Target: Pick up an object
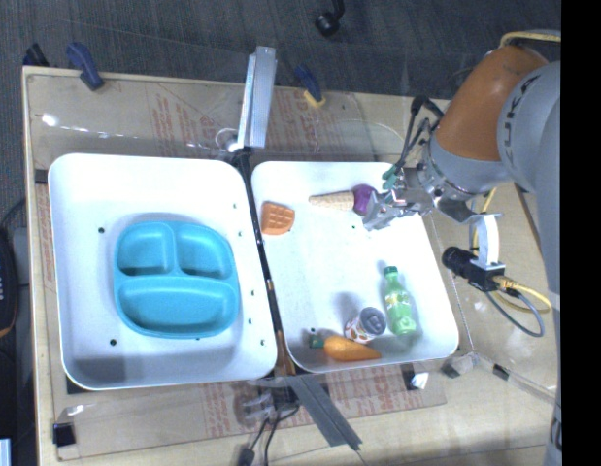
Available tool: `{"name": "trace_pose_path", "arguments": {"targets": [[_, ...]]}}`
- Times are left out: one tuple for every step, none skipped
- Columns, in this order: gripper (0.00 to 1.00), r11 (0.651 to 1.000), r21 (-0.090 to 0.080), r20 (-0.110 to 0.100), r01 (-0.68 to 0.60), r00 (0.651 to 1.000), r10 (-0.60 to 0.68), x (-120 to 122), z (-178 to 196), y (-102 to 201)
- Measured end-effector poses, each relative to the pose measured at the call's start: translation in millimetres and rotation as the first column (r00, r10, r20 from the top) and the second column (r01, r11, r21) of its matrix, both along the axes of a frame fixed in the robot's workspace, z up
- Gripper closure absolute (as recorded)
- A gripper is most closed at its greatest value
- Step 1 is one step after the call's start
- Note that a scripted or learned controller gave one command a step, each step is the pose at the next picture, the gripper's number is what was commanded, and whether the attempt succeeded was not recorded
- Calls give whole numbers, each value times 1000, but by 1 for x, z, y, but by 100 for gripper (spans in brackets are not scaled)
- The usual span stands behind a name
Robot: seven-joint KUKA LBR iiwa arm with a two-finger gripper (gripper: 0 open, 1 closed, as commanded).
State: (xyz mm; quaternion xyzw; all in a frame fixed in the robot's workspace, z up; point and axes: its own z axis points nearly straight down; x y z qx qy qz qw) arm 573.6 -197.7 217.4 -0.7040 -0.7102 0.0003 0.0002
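Observation:
My gripper (pixel 380 210) hangs low over the back of the right bin (pixel 310 280). It is right beside the purple scoop end of a toy ice-cream cone (pixel 337 199), which lies on its side with the tip pointing left. Whether they touch I cannot tell. An orange waffle piece (pixel 277 217) lies near the bin's left wall. A green bottle (pixel 398 302) stands toward the front right. Beside it sit a small can (pixel 366 324) and an orange carrot (pixel 345 349) at the front wall.
The left bin (pixel 77 260) holds a blue divided plate (pixel 176 278). A metal bar (pixel 256 97) rises behind the seam between the bins. Blue clamps (pixel 84 64) grip the back edge of the bench.

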Motion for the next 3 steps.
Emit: {"name": "trace_pose_path", "arguments": {"targets": [[0, 1000, 0, 0, 0, 1000, 0, 0, 0, 0], [0, 1000, 2, -2, 1, 1000, -1, -94, -119, -13], [100, 1000, 0, 0, -5, 1000, 5, -92, -108, -12]]}}
